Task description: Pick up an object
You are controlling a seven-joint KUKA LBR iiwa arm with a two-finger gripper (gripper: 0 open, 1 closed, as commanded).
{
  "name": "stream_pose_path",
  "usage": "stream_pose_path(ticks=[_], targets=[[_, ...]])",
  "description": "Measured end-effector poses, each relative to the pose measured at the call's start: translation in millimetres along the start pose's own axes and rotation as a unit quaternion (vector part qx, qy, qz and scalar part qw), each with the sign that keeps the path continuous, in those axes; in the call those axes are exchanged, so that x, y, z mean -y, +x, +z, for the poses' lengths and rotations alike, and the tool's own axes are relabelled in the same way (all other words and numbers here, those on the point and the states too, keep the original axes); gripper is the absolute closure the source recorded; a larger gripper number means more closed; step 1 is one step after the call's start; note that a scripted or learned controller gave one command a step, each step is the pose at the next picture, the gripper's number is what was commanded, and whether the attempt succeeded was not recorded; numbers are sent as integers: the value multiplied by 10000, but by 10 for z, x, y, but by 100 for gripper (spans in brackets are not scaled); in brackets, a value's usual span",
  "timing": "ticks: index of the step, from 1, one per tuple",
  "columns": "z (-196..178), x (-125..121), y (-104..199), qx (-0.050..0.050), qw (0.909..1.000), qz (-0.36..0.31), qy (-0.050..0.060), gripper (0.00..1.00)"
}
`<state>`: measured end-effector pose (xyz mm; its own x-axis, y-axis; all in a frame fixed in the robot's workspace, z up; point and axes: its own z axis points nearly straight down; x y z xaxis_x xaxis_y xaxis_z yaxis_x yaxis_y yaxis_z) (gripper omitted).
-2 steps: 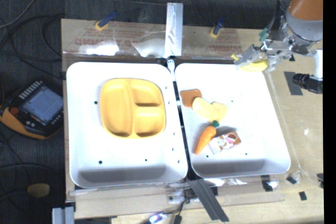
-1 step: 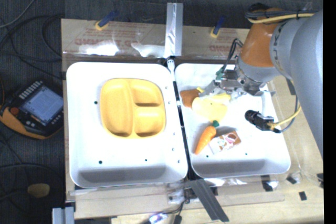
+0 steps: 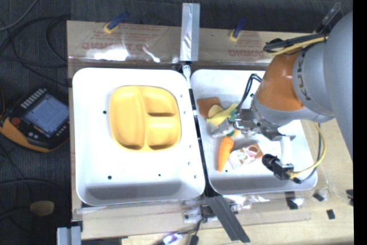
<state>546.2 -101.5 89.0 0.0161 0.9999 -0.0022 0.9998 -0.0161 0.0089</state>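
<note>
In the right bin (image 3: pixel 298 178) lie several small objects. A brown piece (image 3: pixel 206 106) sits at the upper left, with a yellow-green piece (image 3: pixel 221 115) just beside it. An orange carrot (image 3: pixel 224 152) lies below them, and a white and red packet (image 3: pixel 247 155) rests to its right. My gripper (image 3: pixel 239 121) is down in the bin, right of the yellow-green piece and above the carrot and packet. The grey arm with its orange band (image 3: pixel 281 86) covers the bin's right part.
The left bin (image 3: pixel 92 169) holds a yellow divided plate (image 3: pixel 144 116). A black connector on a yellow cable (image 3: pixel 276 166) hangs off the arm over the right bin's lower right. A handheld controller (image 3: pixel 37 119) lies on the floor to the left.
</note>
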Motion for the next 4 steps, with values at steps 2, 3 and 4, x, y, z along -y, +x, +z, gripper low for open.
stream_pose_path(ticks=[2, 3, 4], targets=[[-19, 269, -1074, -116, 9998, 148, 21, 0], [-750, -19, -648, -17, 9890, -1479, 46, 0], [-4, -383, -387, 13, 9866, -1630, -13, 0]])
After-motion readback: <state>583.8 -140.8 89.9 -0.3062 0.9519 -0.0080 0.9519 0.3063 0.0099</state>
